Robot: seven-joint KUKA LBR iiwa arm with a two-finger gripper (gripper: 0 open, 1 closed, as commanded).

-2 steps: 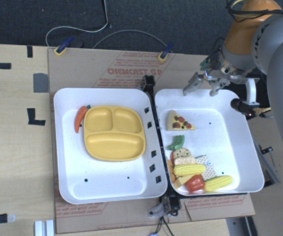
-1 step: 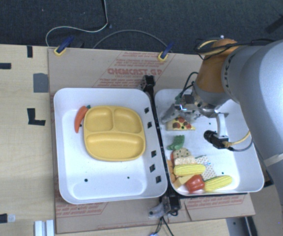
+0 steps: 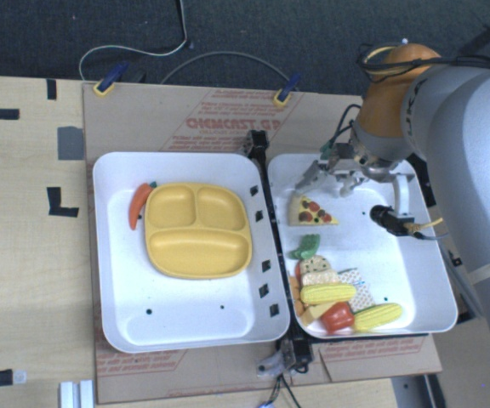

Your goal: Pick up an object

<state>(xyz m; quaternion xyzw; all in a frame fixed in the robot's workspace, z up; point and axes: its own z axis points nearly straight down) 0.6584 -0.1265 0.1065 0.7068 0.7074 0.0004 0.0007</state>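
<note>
Hovering with its fingers spread wide and nothing between them, the claw point(image 3: 337, 170) sits over the far end of the right bin point(image 3: 428, 266), the pizza slice point(image 3: 311, 212) lying just below-left, its point aimed right.

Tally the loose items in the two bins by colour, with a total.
Yellow: 4, namely the divided plate, pizza slice and two corn cobs
Orange: 1, the carrot
Red: 1, a tomato-like piece
Green: 1, a leafy piece
Pale: 1, a speckled piece
Total: 8, though the right bin's pile may hide more.
</note>
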